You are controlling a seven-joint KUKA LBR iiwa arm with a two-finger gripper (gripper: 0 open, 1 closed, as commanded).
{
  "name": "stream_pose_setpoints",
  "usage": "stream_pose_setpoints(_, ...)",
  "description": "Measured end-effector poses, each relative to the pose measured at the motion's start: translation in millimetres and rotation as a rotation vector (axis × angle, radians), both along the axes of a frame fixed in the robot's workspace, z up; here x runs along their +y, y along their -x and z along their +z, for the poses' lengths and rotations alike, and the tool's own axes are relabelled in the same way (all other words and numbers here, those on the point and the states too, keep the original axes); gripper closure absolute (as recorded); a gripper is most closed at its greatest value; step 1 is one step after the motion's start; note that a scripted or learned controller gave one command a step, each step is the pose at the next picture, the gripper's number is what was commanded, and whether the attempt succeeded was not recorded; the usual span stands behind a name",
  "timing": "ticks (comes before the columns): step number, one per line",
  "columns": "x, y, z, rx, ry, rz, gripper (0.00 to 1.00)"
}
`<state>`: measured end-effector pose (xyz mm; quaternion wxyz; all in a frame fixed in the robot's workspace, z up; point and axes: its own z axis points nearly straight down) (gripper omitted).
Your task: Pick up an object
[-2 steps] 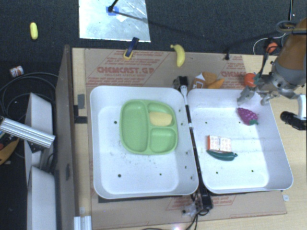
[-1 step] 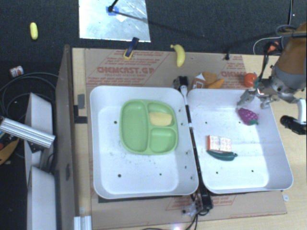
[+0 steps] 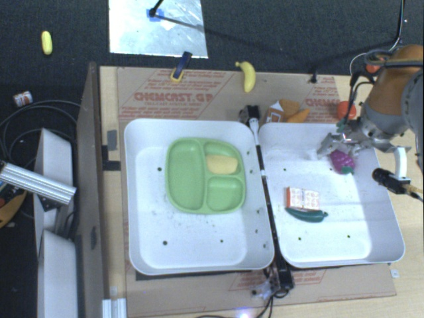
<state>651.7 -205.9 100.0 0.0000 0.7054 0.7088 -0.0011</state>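
My gripper (image 3: pixel 339 144) hangs over the far right part of the right bin (image 3: pixel 377 244), metal fingers spread wide, with the small purple bumpy object (image 3: pixel 342 161) just below them, not gripped. Nearer me lie a flat patterned card (image 3: pixel 303 197) and a dark green pepper-like piece (image 3: pixel 308 214). The left bin (image 3: pixel 149 244) bears a smooth green divided plate (image 3: pixel 202 177).

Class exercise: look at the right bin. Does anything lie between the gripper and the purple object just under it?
Nothing visible does. The gripper hangs directly over the purple object near the back of the right bin. The only other items there, a small patterned box and a green pepper, lie well forward, out of the path.
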Motion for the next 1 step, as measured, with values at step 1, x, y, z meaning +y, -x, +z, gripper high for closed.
stream_pose_setpoints(1,-0.7,9.9,5.1,-0.002,0.001,-0.003,0.0)
